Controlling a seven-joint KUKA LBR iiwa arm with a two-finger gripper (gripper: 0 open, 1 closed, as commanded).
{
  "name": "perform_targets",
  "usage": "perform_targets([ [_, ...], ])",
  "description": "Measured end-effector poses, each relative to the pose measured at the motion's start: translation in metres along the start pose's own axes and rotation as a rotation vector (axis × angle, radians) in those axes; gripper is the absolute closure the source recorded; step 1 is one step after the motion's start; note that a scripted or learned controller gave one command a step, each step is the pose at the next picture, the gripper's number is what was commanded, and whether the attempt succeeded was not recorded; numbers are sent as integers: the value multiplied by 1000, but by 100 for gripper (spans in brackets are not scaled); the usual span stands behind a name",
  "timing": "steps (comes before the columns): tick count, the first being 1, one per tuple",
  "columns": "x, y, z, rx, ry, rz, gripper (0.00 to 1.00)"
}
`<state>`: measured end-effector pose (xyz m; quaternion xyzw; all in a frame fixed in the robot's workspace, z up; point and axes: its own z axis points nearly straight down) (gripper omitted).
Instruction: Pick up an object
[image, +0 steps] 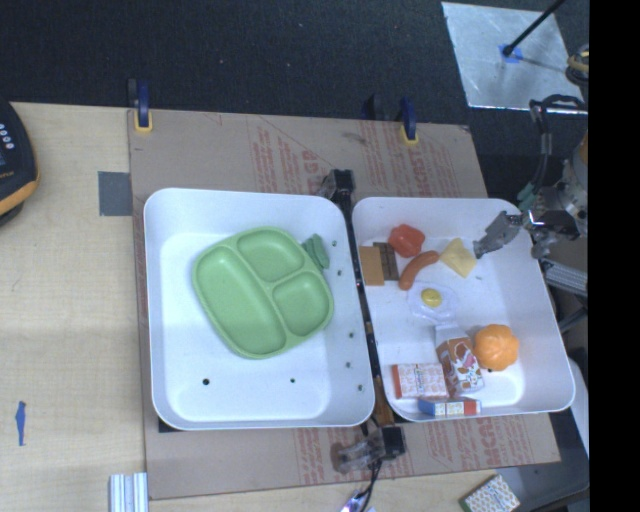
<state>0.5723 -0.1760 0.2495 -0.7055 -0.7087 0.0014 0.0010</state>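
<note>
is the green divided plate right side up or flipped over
Right side up: the green three-compartment plastic plate in the left white bin shows its three recessed sections and raised dividers facing the camera.

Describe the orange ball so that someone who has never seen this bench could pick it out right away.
Start at the right white bin, the one crowded with small food items. Go to its near right corner: the orange ball sits beside a small printed carton. It is the only round, plain orange thing there.

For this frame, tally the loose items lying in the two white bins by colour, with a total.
Green: 2, the sectioned green plate and the small green piece at its edge
Orange or red: 3, red lump, sausage, orange ball
Yellow: 2, wedge, fried egg's yolk
Brown: 1, block
Printed cartons: 3
Total: 11
</note>
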Motion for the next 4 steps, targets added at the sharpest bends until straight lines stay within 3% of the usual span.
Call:
perform_targets([
  [1, -28, -90, 163, 7, 3, 6, 0],
  [2, -27, -87, 148, 1, 0, -4, 100],
  [3, 43, -64, 99, -5, 3, -9, 100],
  [4, 120, -68, 20, -7, 4, -8, 100],
])
